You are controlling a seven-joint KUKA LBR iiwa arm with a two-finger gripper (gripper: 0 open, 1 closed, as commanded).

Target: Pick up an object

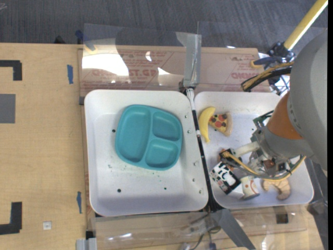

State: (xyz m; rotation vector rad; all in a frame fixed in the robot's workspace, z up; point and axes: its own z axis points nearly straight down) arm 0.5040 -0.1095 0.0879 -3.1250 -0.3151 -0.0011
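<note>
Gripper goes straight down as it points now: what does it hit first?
Probably the tan toy right under the gripper in the right bin; the white-and-red piece lies close beside it. Depth is unclear from this view.

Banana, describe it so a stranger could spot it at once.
In the white bin on the view's right, against its left wall near the far corner, lies the banana. It's yellow and curved, unlike the triangular pizza slice beside it.
</note>
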